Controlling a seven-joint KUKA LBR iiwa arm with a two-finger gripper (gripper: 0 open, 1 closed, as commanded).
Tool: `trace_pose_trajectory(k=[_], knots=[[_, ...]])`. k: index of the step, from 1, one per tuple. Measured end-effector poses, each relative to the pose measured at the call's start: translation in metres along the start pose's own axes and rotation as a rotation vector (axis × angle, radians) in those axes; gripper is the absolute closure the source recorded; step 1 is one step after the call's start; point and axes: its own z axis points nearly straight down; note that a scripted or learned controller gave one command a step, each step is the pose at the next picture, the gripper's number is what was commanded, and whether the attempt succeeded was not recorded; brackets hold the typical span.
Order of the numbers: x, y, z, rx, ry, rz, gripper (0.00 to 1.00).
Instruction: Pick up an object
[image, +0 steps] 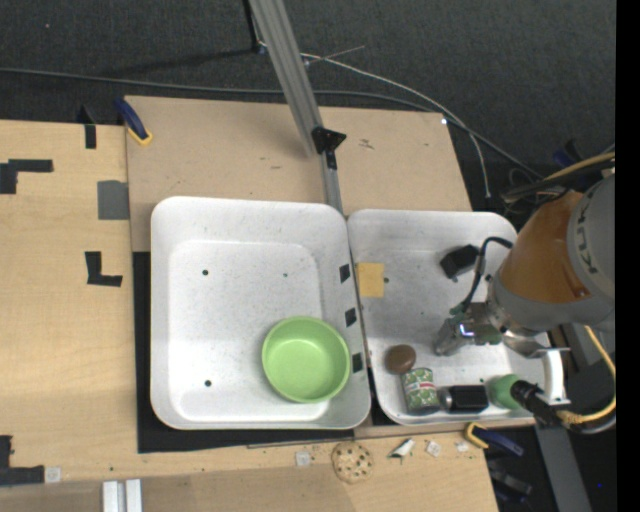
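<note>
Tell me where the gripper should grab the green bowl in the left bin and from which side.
Judging by its pose, the round green bowl sits upright and open, so pinch its thin rim from straight above. The upper-left rim looks best; the lower right crowds the wall of the left white bin.

No readable text, brand, number or sign anywhere. A printed label wraps the small green can (419, 390) lying in the right bin (400, 240), but too small and blurred to make out. Black tape marks on the worktop (60, 330) form plain shapes, not letters. Yellow tag (370, 280) between the bins blank.
</note>
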Motion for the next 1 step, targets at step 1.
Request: trace_pose_trajectory(k=[1], knots=[[0.0013, -0.0006, -0.0096, 0.002, 0.002, 0.000, 1.00]])
